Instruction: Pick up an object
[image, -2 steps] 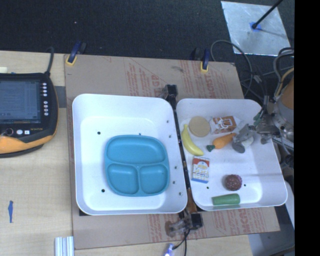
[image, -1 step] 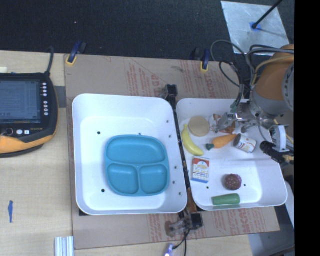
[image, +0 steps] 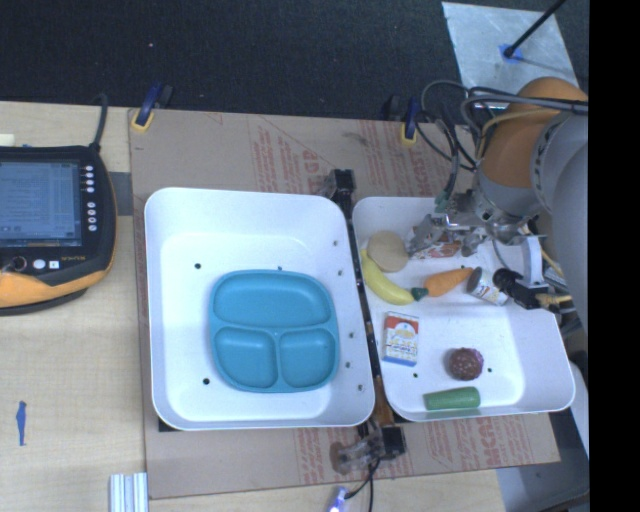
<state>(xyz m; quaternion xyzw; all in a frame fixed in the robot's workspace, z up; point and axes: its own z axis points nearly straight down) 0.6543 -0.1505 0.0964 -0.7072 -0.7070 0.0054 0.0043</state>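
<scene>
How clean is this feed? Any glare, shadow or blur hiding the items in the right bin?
Camera view: even lighting, soft focus overall; the white right bin is bright, mildly washed out; banana, carrot, small box and green piece read clearly; the gripper is a dark cluttered patch; the arm blurs near the edge.

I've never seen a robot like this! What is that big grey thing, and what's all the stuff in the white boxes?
The grey and orange thing is a robot arm, seen by a camera looking down from above. Its claw, called a gripper, hangs over the right bin. That bin holds toy food: a banana, a carrot, a tan round piece, a small printed box, a brown round thing and a green stick. The left bin holds a blue tray. A screen sits far left. I can't see anything held.
</scene>
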